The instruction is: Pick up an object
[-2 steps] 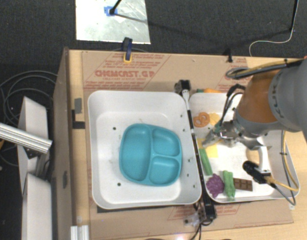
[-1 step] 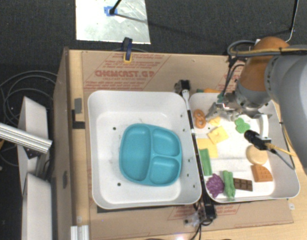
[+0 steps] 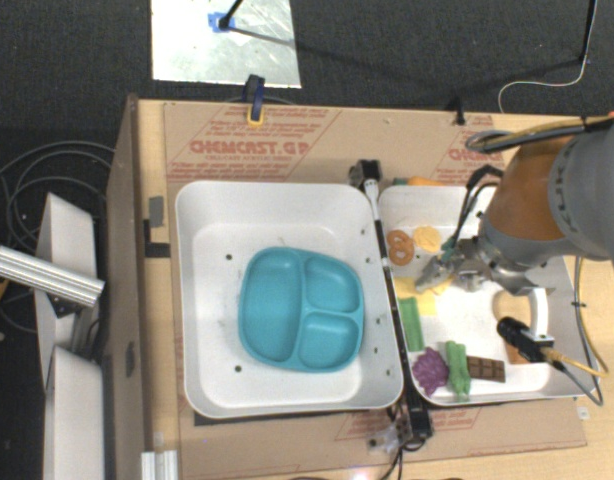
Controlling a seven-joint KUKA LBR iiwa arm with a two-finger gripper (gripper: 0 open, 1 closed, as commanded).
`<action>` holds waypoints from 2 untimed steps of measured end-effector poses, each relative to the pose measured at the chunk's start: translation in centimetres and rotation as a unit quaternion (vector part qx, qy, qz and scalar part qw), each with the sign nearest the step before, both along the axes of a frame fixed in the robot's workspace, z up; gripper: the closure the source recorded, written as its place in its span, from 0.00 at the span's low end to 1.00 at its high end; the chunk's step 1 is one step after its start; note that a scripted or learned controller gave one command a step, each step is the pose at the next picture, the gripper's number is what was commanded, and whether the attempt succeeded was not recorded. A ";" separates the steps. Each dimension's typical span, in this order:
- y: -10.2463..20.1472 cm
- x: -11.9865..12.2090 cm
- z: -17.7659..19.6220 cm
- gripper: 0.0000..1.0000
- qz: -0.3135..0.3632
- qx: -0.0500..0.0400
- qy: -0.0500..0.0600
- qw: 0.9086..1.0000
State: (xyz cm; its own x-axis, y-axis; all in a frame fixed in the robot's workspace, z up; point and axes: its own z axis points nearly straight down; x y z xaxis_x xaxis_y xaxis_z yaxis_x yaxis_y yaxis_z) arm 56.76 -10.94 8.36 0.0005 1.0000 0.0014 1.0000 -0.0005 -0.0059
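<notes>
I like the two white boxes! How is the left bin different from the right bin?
The left shallow white bin holds one big teal divided plate; the right shallow white bin holds many small things, such as a purple lump and a pretzel. The gripper hangs over the right bin, not the left. Both are white and shallow.

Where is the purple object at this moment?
The purple object lies near the front edge of the right bin, between the bins' divider and a green piece.

Two white bins (image 3: 277, 203), one blue plate (image 3: 300, 308), one arm (image 3: 557, 203)
</notes>
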 end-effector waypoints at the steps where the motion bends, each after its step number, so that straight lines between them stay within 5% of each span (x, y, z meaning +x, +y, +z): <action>1: -1.2 7.7 0.2 0.00 0.003 -0.002 -0.008 1.000; 2: -1.2 2.0 0.0 0.00 0.000 0.000 -0.001 1.000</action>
